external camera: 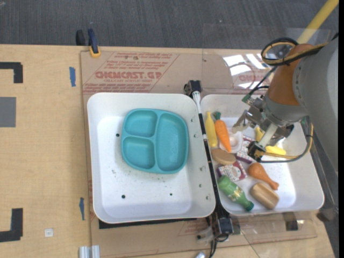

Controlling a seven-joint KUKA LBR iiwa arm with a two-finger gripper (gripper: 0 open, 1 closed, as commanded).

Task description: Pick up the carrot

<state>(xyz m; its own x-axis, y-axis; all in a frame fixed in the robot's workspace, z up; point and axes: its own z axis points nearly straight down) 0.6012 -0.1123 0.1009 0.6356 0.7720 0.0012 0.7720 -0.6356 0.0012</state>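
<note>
The carrot point(222, 135) is orange with a green top and lies lengthwise near the left wall of the right bin point(306, 190), its tip pointing toward the front. My gripper point(250, 136) hangs over the middle of that bin, just right of the carrot and apart from it. Its fingers point(238, 123) are spread open with nothing held between them. The grey arm with its orange band point(282, 87) reaches in from the right.
Beside the carrot lie a yellow piece point(211, 131), a brown roll point(223, 156), a red-white packet point(232, 171), a green bottle point(235, 193), an orange drumstick point(263, 176), a bun point(265, 195) and a yellow item point(275, 151). The left bin point(107, 192) holds a teal divided plate point(155, 141).
</note>
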